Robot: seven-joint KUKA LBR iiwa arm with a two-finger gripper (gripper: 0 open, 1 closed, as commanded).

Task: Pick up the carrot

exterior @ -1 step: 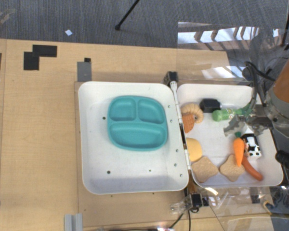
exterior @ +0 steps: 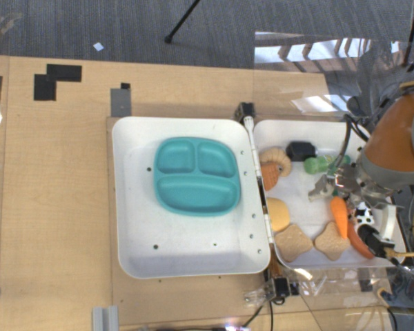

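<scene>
So my pincer point(exterior: 334, 185) hovers just above the carrot point(exterior: 339, 216); whether it's spread, I cannot tell. Nothing lifted yet; grasping remains.

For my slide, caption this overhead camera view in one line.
Grey KUKA arm's end effector poised above the orange carrot in the right white bin; teal divided plate in the left.
</scene>
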